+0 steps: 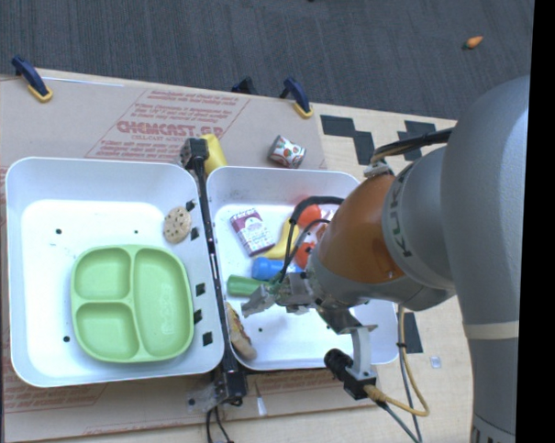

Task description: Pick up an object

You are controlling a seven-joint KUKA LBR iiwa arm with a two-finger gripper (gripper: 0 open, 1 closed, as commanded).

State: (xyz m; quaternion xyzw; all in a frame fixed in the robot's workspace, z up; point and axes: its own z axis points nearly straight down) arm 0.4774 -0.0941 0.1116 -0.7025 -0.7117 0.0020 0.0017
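Since my own grey wrist and its orange band sit between the camera and most of the right white bin (pixel 253 353), I can judge the coming move only from what pokes out at the wrist's left edge. Nearest the camera's side of that bin, a tan, rounded lump (pixel 239 338) lies against the left wall, and I cannot tell what it is. Just beyond it my gripper (pixel 260 303) points left and low over the bin floor; whether it is wide, narrow or holding something, I cannot tell. Directly past the metal tips lies a green cylinder-like piece (pixel 243 285), its long axis running left to right, almost touching the tips, which I judge the likeliest pick. Behind that sit a small blue block (pixel 265 267), an orange piece (pixel 303 253) half hidden by my wrist, and a red-and-white printed packet (pixel 252 231). Farther off, in the left white bin (pixel 41 178), rest a pale green divided plastic tray (pixel 132 301) and a speckled round cookie-like disc (pixel 176 224).
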